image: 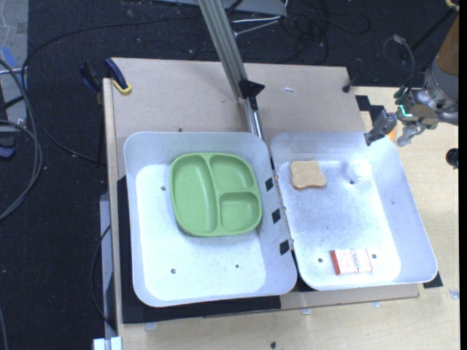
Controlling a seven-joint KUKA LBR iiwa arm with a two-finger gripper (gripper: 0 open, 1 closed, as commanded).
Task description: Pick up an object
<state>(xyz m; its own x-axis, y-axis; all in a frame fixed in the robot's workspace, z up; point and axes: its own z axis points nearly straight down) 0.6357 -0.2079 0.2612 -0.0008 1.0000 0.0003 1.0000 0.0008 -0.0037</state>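
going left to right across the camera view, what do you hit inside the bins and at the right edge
green divided plate in the left bin → slice of toast → small red and white packet in the right bin → gripper over that bin's far right corner

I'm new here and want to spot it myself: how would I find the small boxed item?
Look in the right bin. Near its front edge lies a small flat packet, red and white, unlike the tan toast slice farther back.
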